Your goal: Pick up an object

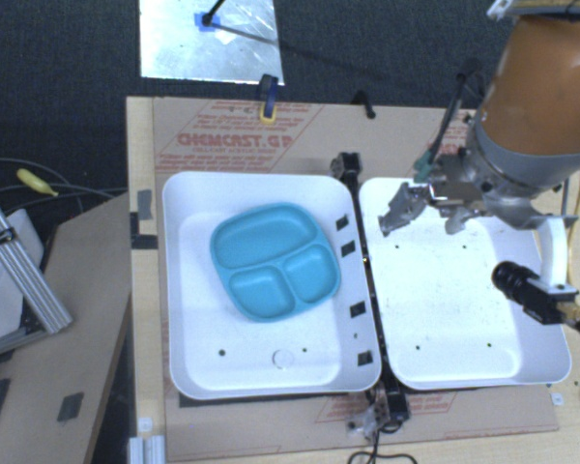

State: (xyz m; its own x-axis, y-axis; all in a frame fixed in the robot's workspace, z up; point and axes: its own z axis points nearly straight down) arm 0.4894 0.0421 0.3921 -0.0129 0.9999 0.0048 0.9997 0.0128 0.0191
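Dark carpet surrounds the table (232, 133), where two white bins sit side by side. Inside the left bin (188, 259) lies a blue divided plate (274, 261). Over the right bin's (464, 356) far edge hangs the pincer (427, 213), fingers spread, holding nothing.

Bench (232, 129) w/ two white bins (188, 356) (side by side)

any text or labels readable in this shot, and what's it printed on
"CHEMCAST GP": red print on the brown board behind the left bin, which holds the blue plate.
More red print around it and along the board's front edge: too small and blurred to read.
No text on the gripper or the right bin.
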